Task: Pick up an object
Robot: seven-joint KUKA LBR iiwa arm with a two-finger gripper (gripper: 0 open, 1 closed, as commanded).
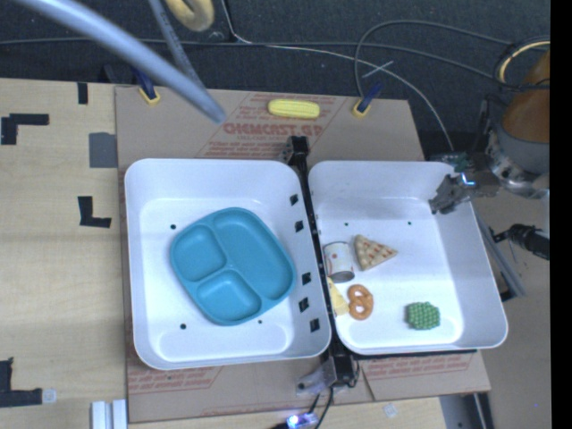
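The right bin [465, 239] holds a pizza slice [373, 252], a pretzel [360, 301], a green bumpy piece [423, 315], a small grey-and-white can [338, 259] and a yellow piece [337, 298] by the left wall. My gripper [450, 193] hangs at the bin's upper right rim, above and right of the pizza slice. Nothing shows between its fingers. The arm [523, 132] with its orange band stands at the right edge.
The left bin [143, 195] holds a blue divided plate [232, 264]. A yellow banana-shaped toy [293, 109] lies on the cardboard behind the bins. Cables run along the back. A grey pole [116, 43] slants across the upper left.
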